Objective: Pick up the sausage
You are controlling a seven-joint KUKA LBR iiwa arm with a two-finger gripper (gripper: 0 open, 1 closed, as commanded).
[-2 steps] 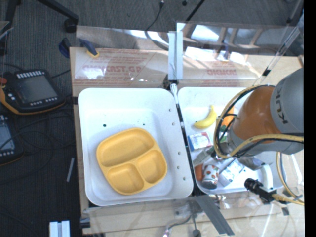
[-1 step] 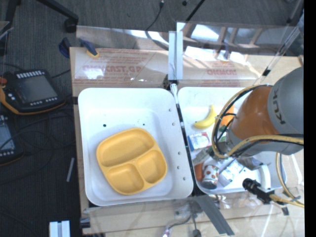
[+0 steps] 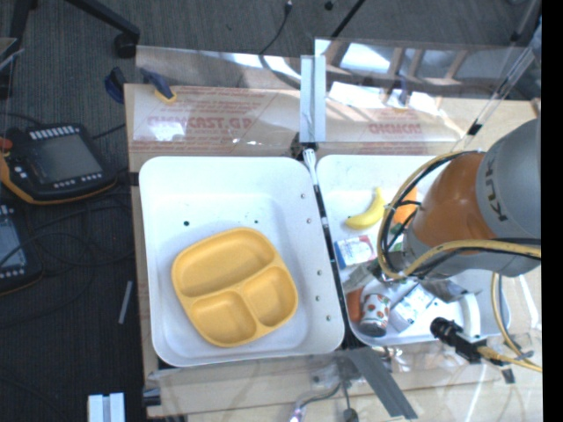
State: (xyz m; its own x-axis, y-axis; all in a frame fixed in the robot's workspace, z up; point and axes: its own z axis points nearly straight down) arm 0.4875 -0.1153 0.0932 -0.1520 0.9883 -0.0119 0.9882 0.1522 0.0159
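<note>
A yellow three-compartment tray [image 3: 234, 285] lies in the left bin [image 3: 176, 183], toward its near side. In the right bin [image 3: 352, 170], a banana [image 3: 369, 211] sits near the divider; nearer than it are a small blue-and-white packet [image 3: 354, 251] and a reddish-brown piece, perhaps the sausage [image 3: 354, 305]. The arm [image 3: 475, 205] covers the bin's right part; the gripper's state cannot be told.

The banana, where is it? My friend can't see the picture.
Find the right bin, the one the grey and orange arm reaches over. The banana lies near its back left part, above a small blue and white packet. It's the curved yellow thing there.
</note>
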